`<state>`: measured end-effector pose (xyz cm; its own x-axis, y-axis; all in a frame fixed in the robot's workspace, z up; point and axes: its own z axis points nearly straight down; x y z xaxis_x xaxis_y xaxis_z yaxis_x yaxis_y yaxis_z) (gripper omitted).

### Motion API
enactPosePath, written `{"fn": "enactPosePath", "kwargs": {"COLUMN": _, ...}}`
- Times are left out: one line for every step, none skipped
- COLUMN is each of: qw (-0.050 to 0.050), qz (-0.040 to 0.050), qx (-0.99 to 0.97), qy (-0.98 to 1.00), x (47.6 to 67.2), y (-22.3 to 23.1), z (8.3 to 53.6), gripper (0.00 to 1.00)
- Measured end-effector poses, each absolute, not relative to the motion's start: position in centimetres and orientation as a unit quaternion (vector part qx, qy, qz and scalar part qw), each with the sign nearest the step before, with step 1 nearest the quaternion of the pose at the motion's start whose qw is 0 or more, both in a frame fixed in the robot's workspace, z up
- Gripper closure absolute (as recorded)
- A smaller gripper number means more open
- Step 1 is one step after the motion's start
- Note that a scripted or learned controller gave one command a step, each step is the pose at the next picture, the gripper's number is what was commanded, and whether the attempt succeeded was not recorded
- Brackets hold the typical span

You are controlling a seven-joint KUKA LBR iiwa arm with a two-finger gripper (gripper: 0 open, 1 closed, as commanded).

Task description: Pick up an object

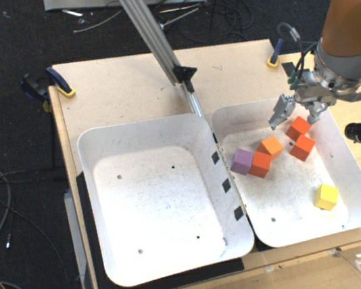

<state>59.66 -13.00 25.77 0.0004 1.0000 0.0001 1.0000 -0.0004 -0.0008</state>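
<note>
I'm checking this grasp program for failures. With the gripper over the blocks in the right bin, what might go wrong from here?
1. The gripper sits by the red-orange cube, which touches a second red-orange cube; closing may push one aside or catch both.
2. The light orange cube, darker orange cube and purple cube lie packed together, leaving little room for fingers.
3. The yellow cube lies near the white right bin's sloped wall, awkward to reach.
</note>
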Motion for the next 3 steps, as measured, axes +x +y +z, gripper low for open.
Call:
{"fn": "enactPosePath", "kwargs": {"qw": 0.002, "qz": 0.0017, "qx": -0.706, "qy": -0.708, "x": 60.9, "y": -10.6, "z": 13.4, "gripper": 0.0}}
{"fn": "enactPosePath", "kwargs": {"qw": 0.0, "qz": 0.0, "qx": -0.707, "qy": -0.707, "x": 61.0, "y": -10.7, "z": 13.8, "gripper": 0.0}}
{"fn": "enactPosePath", "kwargs": {"qw": -0.013, "qz": -0.008, "qx": -0.707, "qy": -0.707, "x": 62.1, "y": -11.4, "z": 12.5, "gripper": 0.0}}
